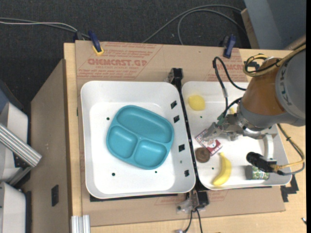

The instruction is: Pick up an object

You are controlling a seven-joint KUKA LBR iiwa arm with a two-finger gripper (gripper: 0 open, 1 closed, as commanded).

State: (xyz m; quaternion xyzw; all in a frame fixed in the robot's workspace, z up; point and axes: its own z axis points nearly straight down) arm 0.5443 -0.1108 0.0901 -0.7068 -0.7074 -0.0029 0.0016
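tray (140,137): 1 | banana (222,170): 1 | lemon (197,102): 1 | bins (92,144): 2

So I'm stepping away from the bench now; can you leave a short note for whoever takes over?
Gripper: low in the right bin, over a small red and white packet; finger state unclear, nothing visibly held.
Right bin items: yellow lemon-like ball near the top, brown round piece, banana, green item at the lower right.
Left bin: blue divided tray.
Done: no pick visible.
Left: grasp and lift one object.
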